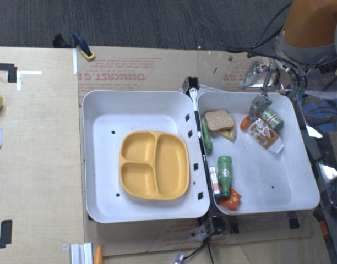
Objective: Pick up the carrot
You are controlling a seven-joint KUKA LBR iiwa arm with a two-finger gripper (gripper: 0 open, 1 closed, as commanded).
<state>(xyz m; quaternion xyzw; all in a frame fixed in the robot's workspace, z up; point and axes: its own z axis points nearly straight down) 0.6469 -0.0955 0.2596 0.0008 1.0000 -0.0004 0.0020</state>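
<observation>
End effector (260,108) hangs low over the right bin (300,199), up near its back edge; whether it's parted or pinched, I can't tell; the carrot (245,124) lies just beside it, touching the snack packet (266,133); sandwich (219,123) sits close by.

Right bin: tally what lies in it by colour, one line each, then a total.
Green: 3, the bottle, the long vegetable, the can
Orange or red: 2, the carrot, the piece in the near corner
Tan: 1, the sandwich
White and red: 2, the packet, the small box
Total: 8
</observation>
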